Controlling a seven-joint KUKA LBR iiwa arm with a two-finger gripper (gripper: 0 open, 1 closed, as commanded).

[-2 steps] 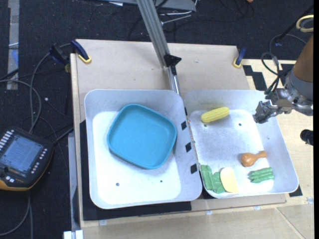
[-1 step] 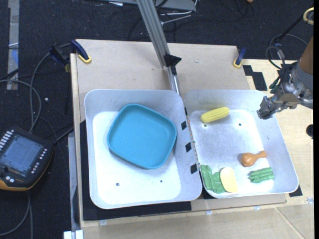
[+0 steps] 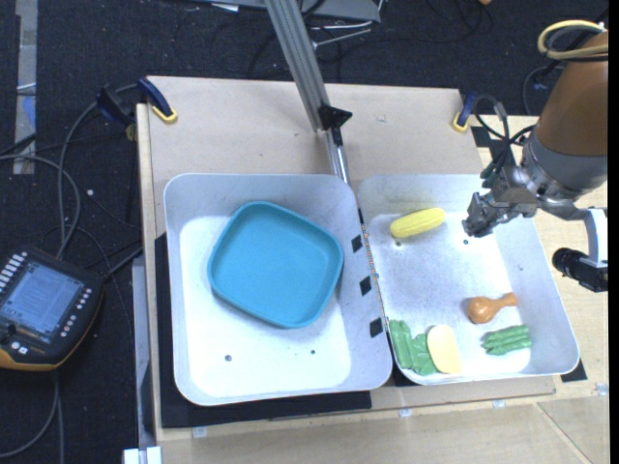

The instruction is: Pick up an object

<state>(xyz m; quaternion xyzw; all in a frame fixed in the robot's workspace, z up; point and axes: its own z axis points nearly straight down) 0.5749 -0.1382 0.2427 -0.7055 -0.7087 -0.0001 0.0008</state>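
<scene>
My gripper hangs over the back right part of the right bin, just right of a yellow corn cob. Nothing shows between its dark fingers. Toward the front of this bin lie an orange-brown pear-shaped piece, a small green bundle, a pale yellow slice and a green pod. A blue square plate lies in the left bin.
A slanted metal pole runs down to the wall between the bins. Clamps sit at the bench's back corners. A handheld pendant lies on the floor at left, with cables around it.
</scene>
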